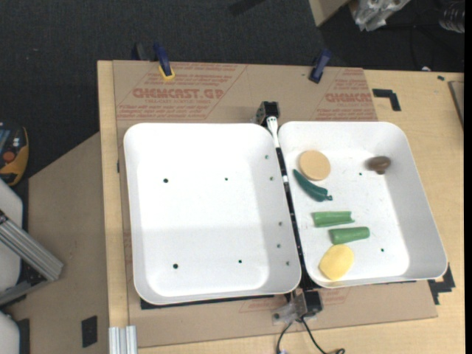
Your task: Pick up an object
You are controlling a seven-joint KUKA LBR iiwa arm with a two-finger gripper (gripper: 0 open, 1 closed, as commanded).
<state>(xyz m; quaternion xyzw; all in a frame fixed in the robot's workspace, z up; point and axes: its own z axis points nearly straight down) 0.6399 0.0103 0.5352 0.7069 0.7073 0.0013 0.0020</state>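
In the right bin (pixel 413 198), nearest first, lie a yellow piece (pixel 336 262), two green pieces (pixel 349 234) (pixel 332 217), a dark green pod (pixel 310 186), a tan disc (pixel 315 165) and a brown lump (pixel 379 165). The left bin (pixel 147 198) sits beside it. The gripper (pixel 377 6) hangs at the far top, and whether it is wide or narrow cannot be told.

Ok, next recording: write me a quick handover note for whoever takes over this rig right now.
Gripper: up at the top of the view, past the bench's far edge, away from both bins.
Right bin holds a tan disc, a dark green curved piece, two green cylinders, a yellow oval piece and a small brown lump.
Done: nothing picked, all the pieces lie in the bin.
Left: choose one, descend, grasp, lift.
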